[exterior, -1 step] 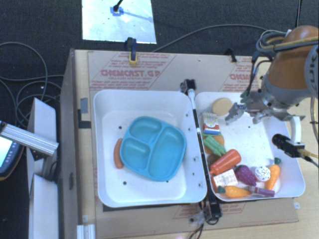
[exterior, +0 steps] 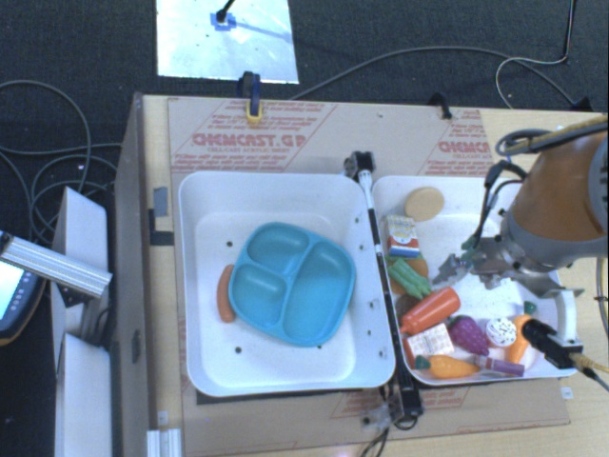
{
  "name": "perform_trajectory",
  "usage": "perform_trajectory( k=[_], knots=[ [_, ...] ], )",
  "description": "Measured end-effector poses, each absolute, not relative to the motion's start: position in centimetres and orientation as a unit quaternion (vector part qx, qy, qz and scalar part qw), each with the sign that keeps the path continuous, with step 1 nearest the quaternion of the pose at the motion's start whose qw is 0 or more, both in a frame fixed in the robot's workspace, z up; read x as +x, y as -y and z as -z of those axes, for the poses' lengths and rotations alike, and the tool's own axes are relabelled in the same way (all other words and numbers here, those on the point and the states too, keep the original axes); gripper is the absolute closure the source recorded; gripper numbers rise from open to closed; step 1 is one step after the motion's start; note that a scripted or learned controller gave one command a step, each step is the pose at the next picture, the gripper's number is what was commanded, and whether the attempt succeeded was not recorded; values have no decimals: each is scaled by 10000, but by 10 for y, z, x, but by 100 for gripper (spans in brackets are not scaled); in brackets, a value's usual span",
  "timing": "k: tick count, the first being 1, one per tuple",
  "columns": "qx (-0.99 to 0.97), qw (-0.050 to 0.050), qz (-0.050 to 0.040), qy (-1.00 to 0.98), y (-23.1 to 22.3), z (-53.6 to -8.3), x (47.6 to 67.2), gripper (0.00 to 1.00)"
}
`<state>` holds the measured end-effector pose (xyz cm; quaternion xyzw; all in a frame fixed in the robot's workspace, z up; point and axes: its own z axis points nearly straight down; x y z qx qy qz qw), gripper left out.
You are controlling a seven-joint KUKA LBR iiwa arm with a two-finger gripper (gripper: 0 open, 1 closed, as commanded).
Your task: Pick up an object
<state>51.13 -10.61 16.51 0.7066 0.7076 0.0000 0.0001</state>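
Gripper (exterior: 473, 267): hovering over right bin (exterior: 457, 187), nearest the toy carrot (exterior: 430, 309) | grip state: cannot tell | nothing lifted yet

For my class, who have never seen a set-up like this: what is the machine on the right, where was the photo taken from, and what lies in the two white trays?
One camera looks down at a slant on a bench. The grey and orange shape at right is a robot arm; its claw hangs over the right bin, and nothing visibly sits in it. That bin holds toy food: a carrot, a green vegetable, a purple bunch, a small carton, a tan disc. The left bin holds a blue divided plate with an orange sausage beside it.
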Motion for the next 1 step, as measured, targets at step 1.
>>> perform_trajectory(
  k=[1],
  knots=[
    [7065, -3, 1, -7077, 95, -116, 518, 0]
  ],
)
